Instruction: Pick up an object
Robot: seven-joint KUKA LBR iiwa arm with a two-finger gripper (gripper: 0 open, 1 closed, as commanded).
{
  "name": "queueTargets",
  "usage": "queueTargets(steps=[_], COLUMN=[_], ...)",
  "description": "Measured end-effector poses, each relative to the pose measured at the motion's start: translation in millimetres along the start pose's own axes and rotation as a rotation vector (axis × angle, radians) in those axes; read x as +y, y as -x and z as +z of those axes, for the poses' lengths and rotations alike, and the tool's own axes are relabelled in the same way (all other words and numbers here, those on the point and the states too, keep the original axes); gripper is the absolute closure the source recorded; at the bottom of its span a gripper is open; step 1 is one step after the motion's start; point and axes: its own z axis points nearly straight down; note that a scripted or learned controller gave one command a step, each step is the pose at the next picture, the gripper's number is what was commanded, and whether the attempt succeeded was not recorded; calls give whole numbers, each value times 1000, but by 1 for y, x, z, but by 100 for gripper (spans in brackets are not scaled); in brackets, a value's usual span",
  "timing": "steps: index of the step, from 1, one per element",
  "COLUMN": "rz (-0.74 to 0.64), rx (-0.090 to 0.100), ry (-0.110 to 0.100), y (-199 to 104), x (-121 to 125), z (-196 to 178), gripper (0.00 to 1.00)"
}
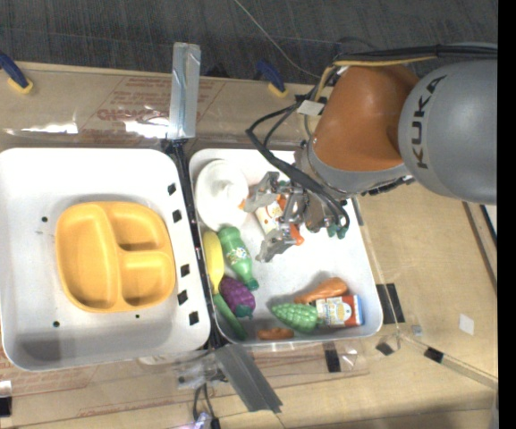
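Hanging low over the right white plastic bin (pixel 365 280), the metal two-finger gripper (pixel 275 231) hides its grasp; how wide it stands I cannot tell. Just left lie one green toy bottle (pixel 237 255), one yellow banana (pixel 213 259) and purple grapes (pixel 237 295). One yellow divided tray (pixel 114 256) fills the left bin (pixel 16 204) on the cardboard-covered table (pixel 418 239).

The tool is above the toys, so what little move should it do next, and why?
Probably straight down a bit. The tool hangs in the right bin over bare floor beside the green bottle, with nothing between its fingers, so it likely must drop lower to grab anything.
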Motion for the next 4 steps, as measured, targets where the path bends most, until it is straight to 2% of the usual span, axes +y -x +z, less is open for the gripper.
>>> queueTargets(steps=[1,2,3,4], rz=[60,144,155,282], rx=[-6,2,3,4], ry=[-1,2,4,1], y=[26,16,9,5], x=[-19,-63,-66,-12], z=[79,106,106,107], gripper=[0,0,0,0])
